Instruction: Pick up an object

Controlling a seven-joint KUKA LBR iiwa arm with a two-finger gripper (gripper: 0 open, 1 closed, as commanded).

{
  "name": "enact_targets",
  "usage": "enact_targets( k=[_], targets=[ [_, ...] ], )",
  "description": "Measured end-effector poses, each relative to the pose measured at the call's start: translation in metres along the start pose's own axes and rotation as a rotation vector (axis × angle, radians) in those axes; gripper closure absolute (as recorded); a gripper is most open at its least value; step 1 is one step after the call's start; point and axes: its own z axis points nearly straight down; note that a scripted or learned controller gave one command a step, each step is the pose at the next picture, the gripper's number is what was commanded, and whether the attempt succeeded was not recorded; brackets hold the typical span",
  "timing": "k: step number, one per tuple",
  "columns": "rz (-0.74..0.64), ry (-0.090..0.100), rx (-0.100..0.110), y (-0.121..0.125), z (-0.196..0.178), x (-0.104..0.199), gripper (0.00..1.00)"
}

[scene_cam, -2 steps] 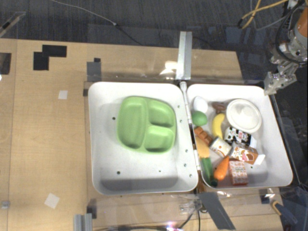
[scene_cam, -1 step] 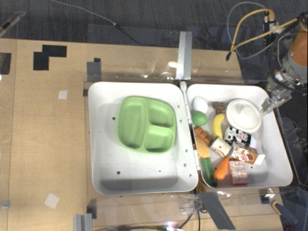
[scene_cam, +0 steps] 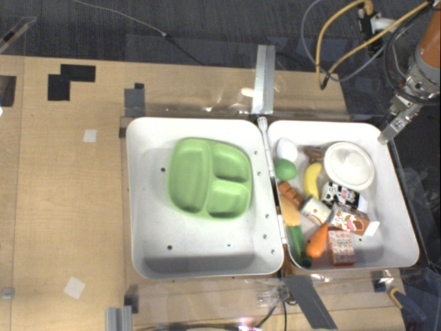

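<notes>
Camera view status: the pick has not begun, judging by position. The gripper [scene_cam: 396, 124] sits at the upper right, just outside the far right corner of the right bin [scene_cam: 406, 236], raised clear of the contents and carrying nothing. All steps remain — choosing an object, moving in over it, descending, closing, lifting.

Candidate objects all lie in the right bin: a white bowl [scene_cam: 349, 164] turned upside down, a banana [scene_cam: 313, 179] just beside it, a white egg-like item [scene_cam: 286, 148], a green ball [scene_cam: 285, 169], a carrot [scene_cam: 318, 240] and a small red carton [scene_cam: 340, 247]. They are packed close together, several touching. The left bin [scene_cam: 148, 254] contains a green divided plate [scene_cam: 209, 178].

Limits of the view — the jaw state cannot be determined; the gripper tip is small and blurred. The arm [scene_cam: 426, 61] is cut off at the right edge. Items between banana and carton overlap, and their identity is unclear.
</notes>
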Motion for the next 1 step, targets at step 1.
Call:
enact_targets(
  k=[1],
  targets=[
    [-0.414, 0.001, -0.002, -0.0126, -0.0051, 0.0069, 1.00]
  ],
)
